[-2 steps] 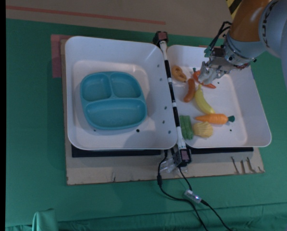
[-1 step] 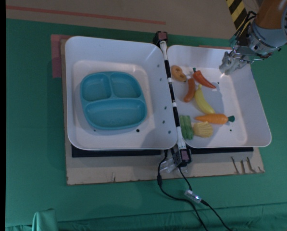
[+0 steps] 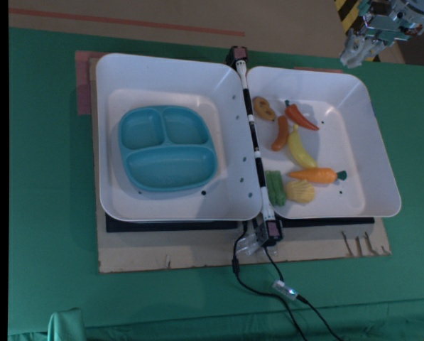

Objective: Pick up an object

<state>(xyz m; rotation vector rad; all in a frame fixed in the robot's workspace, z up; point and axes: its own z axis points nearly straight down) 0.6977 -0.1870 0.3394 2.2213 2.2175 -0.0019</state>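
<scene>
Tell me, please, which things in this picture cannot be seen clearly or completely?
- The arm: cut off by the camera view's top edge; the gripper shows, but too small to read its fingers.
- Yellow ridged item in the right bin: too small to identify.
- Cable: runs off the bottom edge.

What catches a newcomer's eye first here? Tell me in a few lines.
First the blue divided plate, alone in the left bin. Next, the cluster of bright toy food in the right bin: a yellow banana, an orange carrot and a red chili pepper, all near the divider. Finally the claw, hanging above the right bin's far corner.
</scene>
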